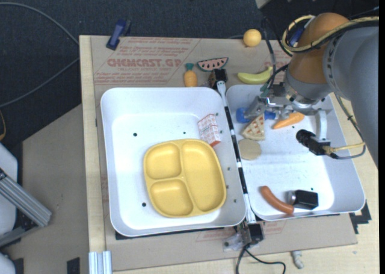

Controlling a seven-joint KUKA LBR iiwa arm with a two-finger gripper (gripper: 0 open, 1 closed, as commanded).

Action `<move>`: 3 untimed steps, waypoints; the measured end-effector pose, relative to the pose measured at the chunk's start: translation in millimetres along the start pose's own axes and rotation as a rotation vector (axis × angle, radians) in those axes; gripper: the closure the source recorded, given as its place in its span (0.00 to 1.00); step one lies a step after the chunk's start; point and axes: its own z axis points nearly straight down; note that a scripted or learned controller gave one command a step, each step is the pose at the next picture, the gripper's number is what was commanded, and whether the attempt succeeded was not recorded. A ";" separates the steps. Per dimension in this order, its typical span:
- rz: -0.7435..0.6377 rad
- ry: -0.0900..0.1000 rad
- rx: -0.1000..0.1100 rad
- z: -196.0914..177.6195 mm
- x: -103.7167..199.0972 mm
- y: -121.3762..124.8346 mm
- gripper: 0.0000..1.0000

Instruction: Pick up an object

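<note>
The counter point(150, 56) carries red print reading "CHEMCAST GP"; smaller lines beneath are too small to read. In the right bin point(337, 176), far end, the claw point(272, 105) hangs over a carrot point(287, 121) lying long-axis left-right, tip right; its spread cannot be told.

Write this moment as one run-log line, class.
arm: over right bin | pincer: above pizza slice, beside carrot | plate: left bin | grasp: unconfirmed

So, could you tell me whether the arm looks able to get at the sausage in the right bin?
Probably yes: the sausage lies uncovered near the right bin's front edge, a black object beside it.
</note>
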 end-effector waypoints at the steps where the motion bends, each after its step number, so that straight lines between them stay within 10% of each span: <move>1: -0.001 0.003 0.008 0.5 1.2 31.7 0.00; 2: -0.001 0.002 -0.001 0.1 0.7 -6.4 0.00; 3: -0.002 0.002 -0.006 -0.4 0.7 17.2 0.00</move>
